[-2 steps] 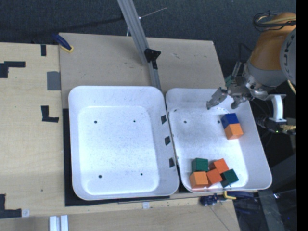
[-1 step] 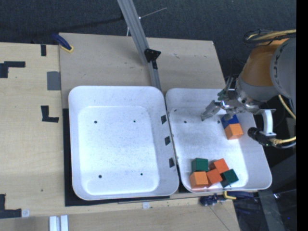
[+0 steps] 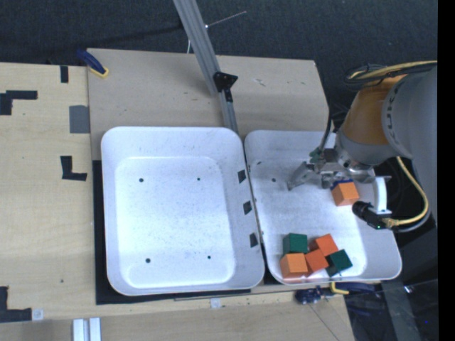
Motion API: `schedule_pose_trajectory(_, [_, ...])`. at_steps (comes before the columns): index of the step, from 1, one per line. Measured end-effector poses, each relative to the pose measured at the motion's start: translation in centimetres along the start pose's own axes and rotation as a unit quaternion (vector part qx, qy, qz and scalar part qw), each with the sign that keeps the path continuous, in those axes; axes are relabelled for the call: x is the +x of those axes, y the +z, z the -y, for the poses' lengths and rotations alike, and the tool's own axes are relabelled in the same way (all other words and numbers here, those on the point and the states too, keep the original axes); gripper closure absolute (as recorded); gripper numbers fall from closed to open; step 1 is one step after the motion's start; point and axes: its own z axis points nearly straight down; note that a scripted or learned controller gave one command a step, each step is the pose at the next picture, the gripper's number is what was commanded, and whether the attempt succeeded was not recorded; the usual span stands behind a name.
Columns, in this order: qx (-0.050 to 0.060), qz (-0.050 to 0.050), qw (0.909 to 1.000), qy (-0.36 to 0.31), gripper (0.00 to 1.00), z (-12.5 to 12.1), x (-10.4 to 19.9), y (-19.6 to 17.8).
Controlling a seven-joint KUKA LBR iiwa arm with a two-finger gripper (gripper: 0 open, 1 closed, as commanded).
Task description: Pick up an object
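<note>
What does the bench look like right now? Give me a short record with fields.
arm: reaching in over the right bin
claw: above the upper part of the right bin
lone block: orange block just below the wrist, apart from the pile
pile: two green blocks and three orange blocks at the right bin's near end
left bin: white, dark dots on its floor

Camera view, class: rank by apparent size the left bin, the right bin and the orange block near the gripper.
1. Left bin
2. Right bin, partly covered by the arm
3. Orange block
</note>
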Motion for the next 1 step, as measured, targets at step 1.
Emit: schedule_pose_trajectory(1, [-0.002, 0.000, 1.0000, -0.001, 1.00, -0.15, 0.07, -1.34])
